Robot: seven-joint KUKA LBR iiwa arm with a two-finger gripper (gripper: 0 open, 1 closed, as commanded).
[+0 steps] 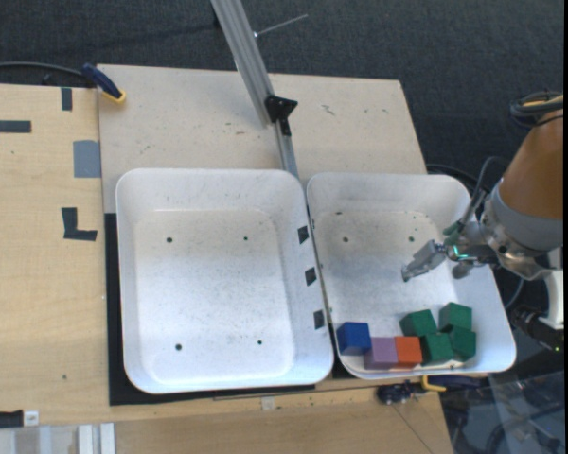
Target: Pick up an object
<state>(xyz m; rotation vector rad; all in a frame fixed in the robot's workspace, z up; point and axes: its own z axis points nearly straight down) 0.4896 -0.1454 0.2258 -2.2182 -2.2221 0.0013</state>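
Several small blocks lie bunched along the near edge of the right bin: a blue cube, a purple block, an orange block and several green blocks. My gripper hangs over the right side of this bin, a little beyond the green blocks and apart from them. It is open, its fingers spread, and nothing sits between them. The arm's orange band and grey wrist reach in from the right.
The left bin sits beside the right one, their rims meeting in the middle. A grey metal bar slants down from the top to that shared rim. A blue and yellow clamp lies at the bench's far left.
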